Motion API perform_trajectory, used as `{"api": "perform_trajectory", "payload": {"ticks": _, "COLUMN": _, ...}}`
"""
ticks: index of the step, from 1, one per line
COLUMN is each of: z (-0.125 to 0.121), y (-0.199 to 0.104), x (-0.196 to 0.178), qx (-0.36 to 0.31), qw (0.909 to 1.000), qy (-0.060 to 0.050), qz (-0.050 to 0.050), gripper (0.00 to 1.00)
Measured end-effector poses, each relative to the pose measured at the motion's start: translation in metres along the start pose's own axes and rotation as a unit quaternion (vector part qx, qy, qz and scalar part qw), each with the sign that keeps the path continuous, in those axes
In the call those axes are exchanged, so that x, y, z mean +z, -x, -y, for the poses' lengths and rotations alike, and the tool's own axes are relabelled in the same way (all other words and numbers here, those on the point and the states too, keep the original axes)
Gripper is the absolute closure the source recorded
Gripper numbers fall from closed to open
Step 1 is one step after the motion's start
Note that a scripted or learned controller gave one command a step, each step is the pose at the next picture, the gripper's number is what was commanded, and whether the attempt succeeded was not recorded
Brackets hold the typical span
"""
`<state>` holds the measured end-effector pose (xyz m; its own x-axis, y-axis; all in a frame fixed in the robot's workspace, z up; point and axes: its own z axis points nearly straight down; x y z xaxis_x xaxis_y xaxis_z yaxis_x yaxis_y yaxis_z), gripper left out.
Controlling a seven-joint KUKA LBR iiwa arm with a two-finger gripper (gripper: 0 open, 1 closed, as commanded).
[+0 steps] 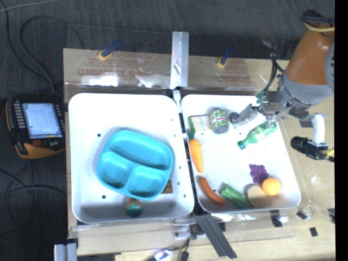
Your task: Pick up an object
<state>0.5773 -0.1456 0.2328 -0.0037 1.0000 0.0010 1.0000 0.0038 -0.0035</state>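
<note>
My gripper (240,117) hangs over the upper part of the right bin (288,162), reaching in from the right under the orange wrist band. It sits between a small patterned can (219,120) just to its left and a green bottle (256,135) lying tilted just below it. Nothing shows in its grasp. Further down the bin lie a carrot (196,154), a brown sausage (211,191), a green vegetable (234,196), purple grapes (258,173), an orange (271,186) and a beige round piece (254,196).
A green-patterned box (199,124) lies at the right bin's upper left. The left bin (81,124) holds a blue divided tray (136,163) and a small red-and-green item (133,207) at its front wall. A pendant (36,124) sits off the bench, left.
</note>
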Motion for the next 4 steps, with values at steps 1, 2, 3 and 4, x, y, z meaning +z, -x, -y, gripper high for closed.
{"api": "perform_trajectory", "payload": {"ticks": 1, "z": 0.074, "y": 0.007, "x": -0.099, "qx": 0.012, "qw": 0.9999, "qy": 0.001, "qz": 0.002, "gripper": 0.0}}
{"api": "perform_trajectory", "payload": {"ticks": 2, "z": 0.07, "y": -0.075, "x": 0.036, "qx": 0.116, "qw": 0.9933, "qy": -0.001, "qz": 0.0, "gripper": 0.0}}
{"api": "perform_trajectory", "payload": {"ticks": 3, "z": 0.07, "y": -0.075, "x": 0.028, "qx": 0.115, "qw": 0.9933, "qy": -0.003, "qz": 0.0, "gripper": 1.0}}
{"api": "perform_trajectory", "payload": {"ticks": 4, "z": 0.08, "y": -0.138, "x": -0.02, "qx": 0.03, "qw": 0.9996, "qy": 0.0, "qz": 0.001, "gripper": 1.0}}
